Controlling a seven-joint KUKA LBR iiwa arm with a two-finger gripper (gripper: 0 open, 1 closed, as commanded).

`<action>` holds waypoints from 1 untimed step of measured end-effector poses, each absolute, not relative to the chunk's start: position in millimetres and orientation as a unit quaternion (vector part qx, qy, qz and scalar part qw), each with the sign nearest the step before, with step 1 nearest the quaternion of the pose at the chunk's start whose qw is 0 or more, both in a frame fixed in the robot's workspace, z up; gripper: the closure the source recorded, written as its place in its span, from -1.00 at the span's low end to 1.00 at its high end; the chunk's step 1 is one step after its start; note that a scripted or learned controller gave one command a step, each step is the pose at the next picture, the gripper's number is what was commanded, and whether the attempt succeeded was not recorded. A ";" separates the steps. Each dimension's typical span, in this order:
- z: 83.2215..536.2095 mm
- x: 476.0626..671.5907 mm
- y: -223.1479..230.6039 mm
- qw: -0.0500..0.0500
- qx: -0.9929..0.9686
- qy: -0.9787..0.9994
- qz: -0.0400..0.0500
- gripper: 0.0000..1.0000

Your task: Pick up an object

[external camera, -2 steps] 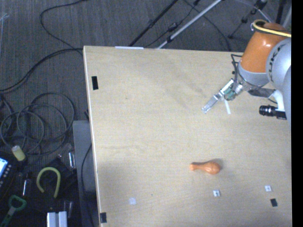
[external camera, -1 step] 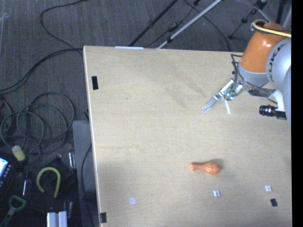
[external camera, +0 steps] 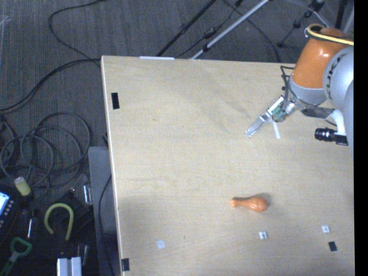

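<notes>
Reaching in from the right edge of the camera view, the gripper [external camera: 263, 125] hangs over the upper right part of the tan board [external camera: 184, 154], its slim fingers slanting down and to the left. Two pale fingers show: one longer, running out to a tip toward the left, and one shorter, angled below it. They stand spread apart with nothing between them, so the gripper is released and carries no load. Behind it, the wrist rises into the orange band [external camera: 316, 62] and the grey arm [external camera: 340, 85], with a small black fitting [external camera: 329, 135] just below the arm.

The task's thing, an orange pear-shaped object [external camera: 250, 203], lies flat on the board well below the gripper, apart from it. Its narrow neck points left and its rounder end points right.

A few small markers sit on the board: a black tab [external camera: 115, 100] near the upper left corner, and small pale and dark squares [external camera: 263, 235] along the lower right.

Off the board to the left, dark cables [external camera: 40, 148] coil on the grey carpet, and a green hook-shaped item [external camera: 57, 217] lies near the bottom. Light stand legs [external camera: 241, 16] cross the floor above the board.
</notes>
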State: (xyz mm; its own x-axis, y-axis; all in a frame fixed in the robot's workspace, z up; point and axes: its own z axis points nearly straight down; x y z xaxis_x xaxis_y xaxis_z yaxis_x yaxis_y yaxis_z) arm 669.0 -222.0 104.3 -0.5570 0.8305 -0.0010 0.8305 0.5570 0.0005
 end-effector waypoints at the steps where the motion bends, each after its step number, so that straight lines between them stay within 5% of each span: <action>1: 84.6 669.3 -221.3 0.001 0.441 0.897 -0.001 -1.00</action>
State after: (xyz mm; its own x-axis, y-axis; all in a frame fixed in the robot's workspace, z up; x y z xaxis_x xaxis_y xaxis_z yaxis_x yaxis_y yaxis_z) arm 669.3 -221.3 84.6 -0.6109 0.7917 -0.0028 0.7917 0.6109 -0.0015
